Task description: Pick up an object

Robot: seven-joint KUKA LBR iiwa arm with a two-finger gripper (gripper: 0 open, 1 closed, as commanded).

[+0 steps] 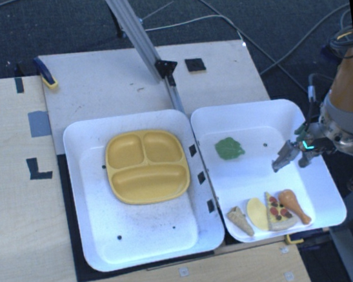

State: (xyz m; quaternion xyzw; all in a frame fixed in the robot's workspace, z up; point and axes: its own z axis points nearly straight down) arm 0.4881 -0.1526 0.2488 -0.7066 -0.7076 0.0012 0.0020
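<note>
Camera view, one moment, items listed from the tool outward for your reference.

1. Tool (pixel 294 156): at the right side of the right bin (pixel 251 112), hanging over its bare floor. You can see two dark fingers set apart with nothing between them, so count it as open and empty. A small teal light shows at its base. The grey arm with its orange band (pixel 345 90) enters from the right edge.

2. Drumstick (pixel 294 205): nearest candidate, below the tool near the bin's front right corner, lying at a slant and touching the pizza slice (pixel 277 211).

3. Pale yellow wedge (pixel 257 213) and tan wedge (pixel 240 220): in the same front row, packed close, the yellow one touching the pizza slice.

4. Green lump (pixel 230 148): alone on the bin floor, well apart from the front row and left of the tool.

5. Yellow divided plate (pixel 147 166): in the left bin (pixel 100 245), far from the tool.

6. Tabletop (pixel 90 84): carries both bins; a metal strut (pixel 139 35) and cables run above.

Handling note: any object satisfies the task. You would likely do best with the green lump, since it stands clear on all sides and leaves room for both fingers. If you choose the drumstick instead, close across its narrow shaft at the end away from the pizza slice, and come straight down so the bin wall does not catch a finger. Lift only once you see the item held between the fingers.
</note>
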